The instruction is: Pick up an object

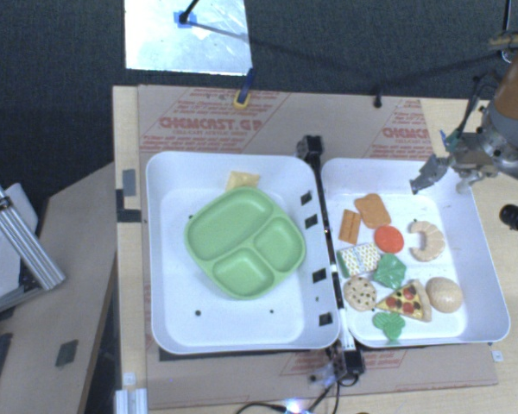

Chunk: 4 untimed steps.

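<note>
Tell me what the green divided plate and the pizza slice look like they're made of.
Green divided plate: likely molded plastic, with uniform color, a soft sheen and rounded compartment walls. Pizza slice: probably plastic or rubber toy food, with painted toppings; which one is unclear.

Dark carpet-like floor (60, 76) w/ a shiny silver sheet (188, 26) at top. Light wooden bench (78, 257) under a brown printed board (209, 124). Aluminium frame rail (13, 231) at left edge. Even, soft light.
</note>
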Available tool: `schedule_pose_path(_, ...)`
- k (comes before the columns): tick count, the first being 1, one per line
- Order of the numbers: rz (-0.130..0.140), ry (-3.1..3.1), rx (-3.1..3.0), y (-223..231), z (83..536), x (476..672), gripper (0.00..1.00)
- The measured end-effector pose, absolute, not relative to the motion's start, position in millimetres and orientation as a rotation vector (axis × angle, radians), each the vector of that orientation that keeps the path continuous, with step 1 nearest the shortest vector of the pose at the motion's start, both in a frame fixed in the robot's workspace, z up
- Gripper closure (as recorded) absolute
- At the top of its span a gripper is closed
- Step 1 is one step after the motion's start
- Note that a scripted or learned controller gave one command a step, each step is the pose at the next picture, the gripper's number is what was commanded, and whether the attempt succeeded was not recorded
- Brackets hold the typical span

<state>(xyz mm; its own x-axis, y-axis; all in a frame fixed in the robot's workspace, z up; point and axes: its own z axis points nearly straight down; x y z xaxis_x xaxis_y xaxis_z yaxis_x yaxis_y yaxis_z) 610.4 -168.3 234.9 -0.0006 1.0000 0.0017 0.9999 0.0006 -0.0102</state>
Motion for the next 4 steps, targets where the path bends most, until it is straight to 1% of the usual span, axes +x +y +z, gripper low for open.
schedule_pose_path(1,-0.001,-2.226,-2.219,-167.9,242.5,612.8,0.00)
schedule_pose_path(2,0.002,-2.223,-2.217,-167.4,182.3,619.7,0.00)
schedule_pose_path(3,0.001,-2.224,-2.219,-167.8,140.8,617.6,0.00)
schedule_pose_path(4,0.001,-2.223,-2.219,-167.1,88.9,617.9,0.00)
